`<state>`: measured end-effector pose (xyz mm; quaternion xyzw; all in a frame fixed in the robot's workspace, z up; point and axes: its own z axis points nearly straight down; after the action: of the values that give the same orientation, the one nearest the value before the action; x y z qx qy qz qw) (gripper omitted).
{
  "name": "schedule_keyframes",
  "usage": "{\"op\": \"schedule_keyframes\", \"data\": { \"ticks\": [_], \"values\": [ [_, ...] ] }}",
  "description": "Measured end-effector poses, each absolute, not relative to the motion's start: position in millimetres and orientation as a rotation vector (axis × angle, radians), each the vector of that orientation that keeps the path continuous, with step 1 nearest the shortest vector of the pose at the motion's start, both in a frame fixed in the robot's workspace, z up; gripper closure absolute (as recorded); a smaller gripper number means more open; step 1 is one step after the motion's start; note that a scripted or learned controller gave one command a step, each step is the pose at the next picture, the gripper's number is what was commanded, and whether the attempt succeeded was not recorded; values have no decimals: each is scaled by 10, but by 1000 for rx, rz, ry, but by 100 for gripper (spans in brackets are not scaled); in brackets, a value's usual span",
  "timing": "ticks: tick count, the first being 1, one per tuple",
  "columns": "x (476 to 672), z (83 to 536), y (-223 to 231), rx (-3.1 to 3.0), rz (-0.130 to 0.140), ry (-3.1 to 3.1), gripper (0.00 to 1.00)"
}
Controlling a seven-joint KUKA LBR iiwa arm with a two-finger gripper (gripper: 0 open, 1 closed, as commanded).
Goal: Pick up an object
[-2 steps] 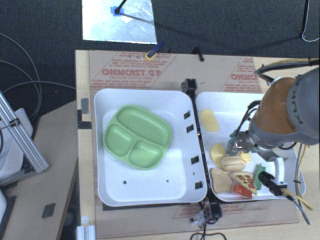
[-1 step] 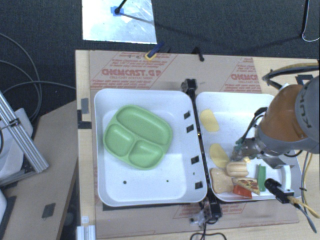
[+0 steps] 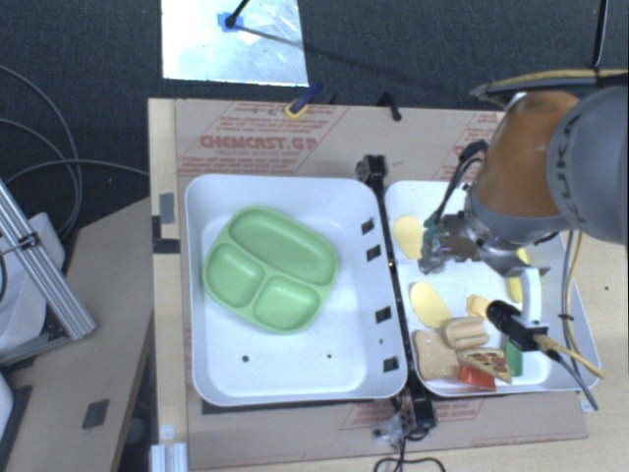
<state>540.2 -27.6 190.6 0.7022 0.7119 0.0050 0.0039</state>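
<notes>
Green plastic, a three-compartment plate (image 3: 270, 268) lies tilted in the left bin (image 3: 226, 382). From 3 o'clock the grey arm (image 3: 550, 165) reaches over the right bin (image 3: 565, 380); its gripper (image 3: 437, 249) hangs at that bin's 10 o'clock, grip state impossible to tell. Toy foods cluster at 6 o'clock: a yellow oval piece (image 3: 428, 305), a bread slice (image 3: 435, 355), a hot dog bun (image 3: 466, 333) and a pizza slice (image 3: 485, 369); another yellow piece (image 3: 407, 234) lies just beside the gripper.

You see a thick grey arm (image 3: 590, 155) with a broad orange band (image 3: 526, 160) just above the wrist. A thin black cable (image 3: 454, 190) loops beside that band, and the gripper (image 3: 437, 249) below is dark grey metal with blocky parts.
</notes>
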Motion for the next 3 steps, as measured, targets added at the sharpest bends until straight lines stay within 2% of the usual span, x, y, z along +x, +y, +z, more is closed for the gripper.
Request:
{"op": "schedule_keyframes", "data": {
  "ticks": [1,2,3],
  "values": [
    [5040,1839,605,2209,4,2239,100],
    [4947,1843,1105,2212,4,2232,100],
    [5165,3176,1922,2202,29,2233,100]
  ]
}}
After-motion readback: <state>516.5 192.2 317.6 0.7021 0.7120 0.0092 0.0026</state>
